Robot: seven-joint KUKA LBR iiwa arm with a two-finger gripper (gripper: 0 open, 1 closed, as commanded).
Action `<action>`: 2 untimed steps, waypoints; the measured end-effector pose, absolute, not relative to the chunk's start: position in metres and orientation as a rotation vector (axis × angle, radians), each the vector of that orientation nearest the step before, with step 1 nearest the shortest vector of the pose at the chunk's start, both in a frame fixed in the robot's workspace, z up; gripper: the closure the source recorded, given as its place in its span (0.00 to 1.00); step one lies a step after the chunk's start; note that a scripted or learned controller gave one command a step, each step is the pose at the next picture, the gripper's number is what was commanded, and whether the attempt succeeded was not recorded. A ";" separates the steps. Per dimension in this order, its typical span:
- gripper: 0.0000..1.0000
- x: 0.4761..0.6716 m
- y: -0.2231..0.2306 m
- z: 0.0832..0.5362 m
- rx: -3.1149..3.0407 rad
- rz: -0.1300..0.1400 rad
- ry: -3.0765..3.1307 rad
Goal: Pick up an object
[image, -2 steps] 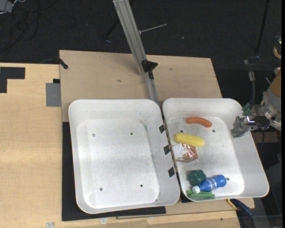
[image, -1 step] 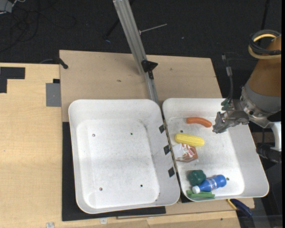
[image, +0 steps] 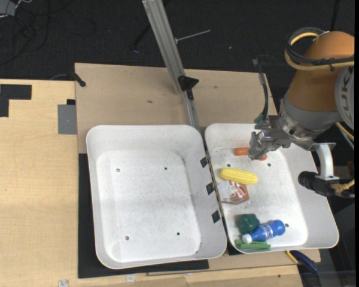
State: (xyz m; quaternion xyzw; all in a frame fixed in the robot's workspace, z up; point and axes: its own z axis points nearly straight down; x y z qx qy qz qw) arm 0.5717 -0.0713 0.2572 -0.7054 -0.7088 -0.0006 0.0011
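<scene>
Partly hidden orange object (image: 242,151) under hand (image: 258,150), finger state unclear, right bin (image: 323,232).

No legible text or labels.

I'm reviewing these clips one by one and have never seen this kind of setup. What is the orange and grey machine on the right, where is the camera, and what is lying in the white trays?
It is a robot arm reaching in from the right; its gripper hangs over the right bin. One fixed camera looks down at a slant on both bins. The right bin holds a corn cob, a clear wrapper, a dark green lump, a blue bottle and a green stick. Something orange lies at the gripper; whether it is gripped I cannot tell. The left bin sits beside it.
</scene>
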 end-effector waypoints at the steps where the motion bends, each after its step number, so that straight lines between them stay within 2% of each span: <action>1: 1.00 0.582 -0.021 0.244 -2.213 0.003 -2.222; 2: 1.00 0.610 0.028 0.245 -2.216 0.000 -2.224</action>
